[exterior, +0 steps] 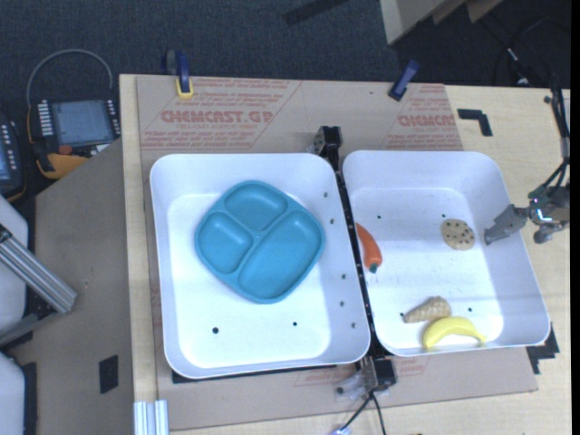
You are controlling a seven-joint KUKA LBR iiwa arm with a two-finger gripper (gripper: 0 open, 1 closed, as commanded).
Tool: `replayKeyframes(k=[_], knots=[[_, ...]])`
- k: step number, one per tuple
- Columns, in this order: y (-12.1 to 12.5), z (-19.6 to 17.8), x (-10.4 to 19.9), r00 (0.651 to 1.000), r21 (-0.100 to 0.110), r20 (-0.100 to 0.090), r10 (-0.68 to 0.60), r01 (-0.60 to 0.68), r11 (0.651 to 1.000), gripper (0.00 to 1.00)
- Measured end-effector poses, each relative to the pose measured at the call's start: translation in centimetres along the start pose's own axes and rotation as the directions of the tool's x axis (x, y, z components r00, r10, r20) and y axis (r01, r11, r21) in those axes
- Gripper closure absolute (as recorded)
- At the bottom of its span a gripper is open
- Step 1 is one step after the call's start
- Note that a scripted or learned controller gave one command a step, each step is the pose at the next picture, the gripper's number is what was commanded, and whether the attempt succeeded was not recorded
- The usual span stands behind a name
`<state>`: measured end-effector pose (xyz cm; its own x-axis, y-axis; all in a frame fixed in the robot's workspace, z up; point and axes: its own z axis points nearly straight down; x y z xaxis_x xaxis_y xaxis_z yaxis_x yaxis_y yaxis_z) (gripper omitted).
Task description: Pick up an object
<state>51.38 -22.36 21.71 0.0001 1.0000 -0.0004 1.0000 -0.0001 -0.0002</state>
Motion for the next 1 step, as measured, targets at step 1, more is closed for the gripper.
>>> replayKeyframes(k=[1], knots=[[-0.49, 6.25, 0.13, 1.0, 0.006, -0.003, 0.001, -0.001, 1.0, 0.0]])
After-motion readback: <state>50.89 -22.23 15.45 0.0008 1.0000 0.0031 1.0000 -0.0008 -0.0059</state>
